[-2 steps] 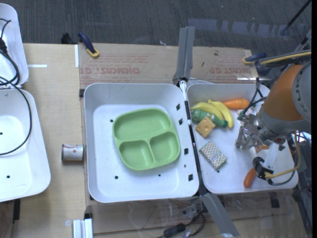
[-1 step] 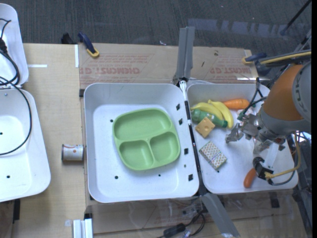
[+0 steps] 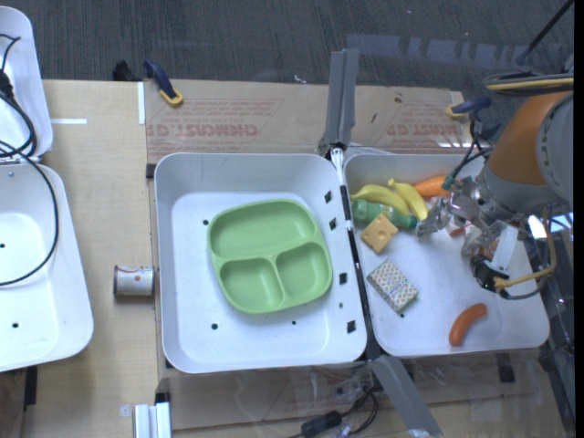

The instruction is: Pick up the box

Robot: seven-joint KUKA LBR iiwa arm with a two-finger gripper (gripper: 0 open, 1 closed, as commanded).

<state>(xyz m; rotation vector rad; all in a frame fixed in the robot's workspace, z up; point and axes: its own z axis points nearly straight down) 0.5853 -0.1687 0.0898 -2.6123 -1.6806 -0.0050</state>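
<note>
The box (image 3: 392, 284) is a small flat carton with a speckled pattern. It lies tilted on the floor of the right bin (image 3: 511, 336), near that bin's left wall. My gripper (image 3: 438, 217) hangs low over the right bin's upper middle, beside the banana, up and to the right of the box and apart from it. The grey arm with its orange band (image 3: 534, 140) reaches in from the right.
Near the gripper lie a yellow banana (image 3: 394, 197), an orange carrot (image 3: 431, 186), a green item (image 3: 370, 212) and a yellow wedge (image 3: 379, 234). A sausage (image 3: 467, 323) rests at the bin's lower right. The left bin (image 3: 178, 272) holds a green divided plate (image 3: 269, 255).
</note>
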